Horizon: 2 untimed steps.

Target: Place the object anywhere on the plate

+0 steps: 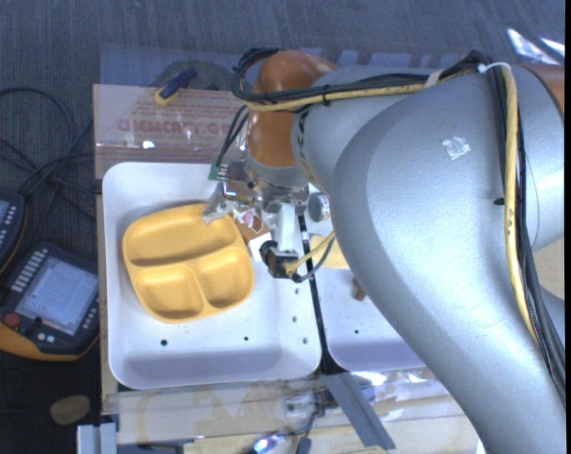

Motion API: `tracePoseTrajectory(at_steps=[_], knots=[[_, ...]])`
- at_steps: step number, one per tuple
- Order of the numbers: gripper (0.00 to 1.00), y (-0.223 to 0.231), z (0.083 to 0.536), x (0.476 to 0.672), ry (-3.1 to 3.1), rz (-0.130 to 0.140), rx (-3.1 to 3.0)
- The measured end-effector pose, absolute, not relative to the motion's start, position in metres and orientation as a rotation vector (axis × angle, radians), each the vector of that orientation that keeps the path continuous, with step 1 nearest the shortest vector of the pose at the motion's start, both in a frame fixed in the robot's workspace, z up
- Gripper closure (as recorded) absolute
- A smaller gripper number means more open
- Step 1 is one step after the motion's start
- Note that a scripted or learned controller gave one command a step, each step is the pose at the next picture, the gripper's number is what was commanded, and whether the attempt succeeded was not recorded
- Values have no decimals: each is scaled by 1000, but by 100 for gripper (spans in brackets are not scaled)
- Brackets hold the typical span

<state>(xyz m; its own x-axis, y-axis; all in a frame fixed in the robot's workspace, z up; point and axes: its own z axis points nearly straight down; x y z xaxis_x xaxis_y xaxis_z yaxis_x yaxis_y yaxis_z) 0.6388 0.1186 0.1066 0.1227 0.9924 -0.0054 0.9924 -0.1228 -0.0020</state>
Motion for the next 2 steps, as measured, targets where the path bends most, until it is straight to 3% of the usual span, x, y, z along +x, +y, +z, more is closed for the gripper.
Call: tracePoseTrajectory(at_steps=[1,2], knots=[[100,115,109,634,2086,-38,2355],[0,117,113,637,2083,-23,2353]])
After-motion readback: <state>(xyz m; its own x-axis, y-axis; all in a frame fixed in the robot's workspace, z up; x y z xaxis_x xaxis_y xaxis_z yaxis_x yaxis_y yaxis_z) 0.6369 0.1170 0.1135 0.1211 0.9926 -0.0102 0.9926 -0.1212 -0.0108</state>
